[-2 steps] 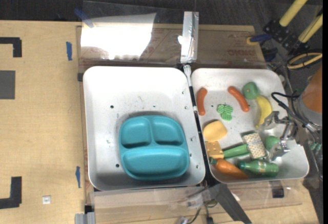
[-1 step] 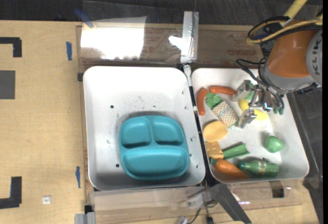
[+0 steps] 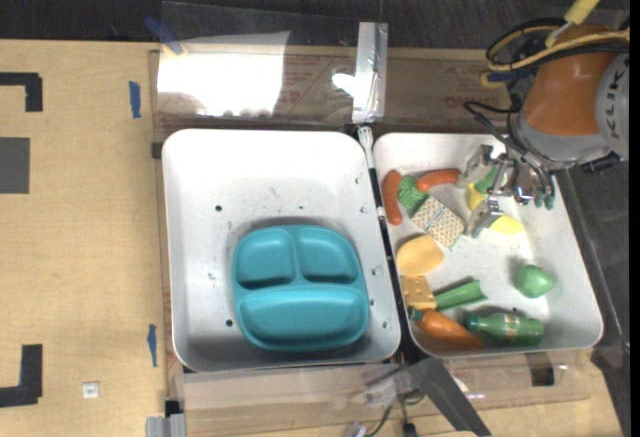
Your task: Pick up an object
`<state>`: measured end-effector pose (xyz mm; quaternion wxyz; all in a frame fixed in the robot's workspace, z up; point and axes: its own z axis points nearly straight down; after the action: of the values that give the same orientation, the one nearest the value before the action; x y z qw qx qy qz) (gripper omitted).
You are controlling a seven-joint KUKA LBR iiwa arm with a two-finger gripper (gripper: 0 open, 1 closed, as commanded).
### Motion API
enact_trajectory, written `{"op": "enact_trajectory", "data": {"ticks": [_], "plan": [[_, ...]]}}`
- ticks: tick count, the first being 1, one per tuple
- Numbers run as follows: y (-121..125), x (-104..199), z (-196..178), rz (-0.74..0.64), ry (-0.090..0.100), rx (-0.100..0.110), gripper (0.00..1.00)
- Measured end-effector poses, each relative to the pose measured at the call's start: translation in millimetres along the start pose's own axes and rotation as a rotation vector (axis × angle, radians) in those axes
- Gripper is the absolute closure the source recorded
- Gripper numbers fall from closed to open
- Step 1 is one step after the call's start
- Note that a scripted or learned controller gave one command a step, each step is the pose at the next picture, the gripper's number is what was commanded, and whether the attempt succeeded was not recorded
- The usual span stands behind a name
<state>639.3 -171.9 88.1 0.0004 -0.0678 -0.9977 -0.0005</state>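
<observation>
Wooden surface (image 3: pixel 80 255) carries two white bins. Nearest, in the right bin (image 3: pixel 585 310), lie a green bottle (image 3: pixel 508 327), its label unreadable, and an orange carrot (image 3: pixel 447 327). The left bin (image 3: pixel 190 225) holds a teal divided tray (image 3: pixel 298 285). Farther back, the gripper (image 3: pixel 495 193) hovers over a yellow toy (image 3: pixel 505 224); whether its fingers are apart cannot be told.
</observation>
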Motion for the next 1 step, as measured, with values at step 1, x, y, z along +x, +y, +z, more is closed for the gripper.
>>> {"op": "enact_trajectory", "data": {"ticks": [1], "plan": [[-17.9, -18.3, 0.7, -0.124, -0.009, 0.002, 0.00]]}}
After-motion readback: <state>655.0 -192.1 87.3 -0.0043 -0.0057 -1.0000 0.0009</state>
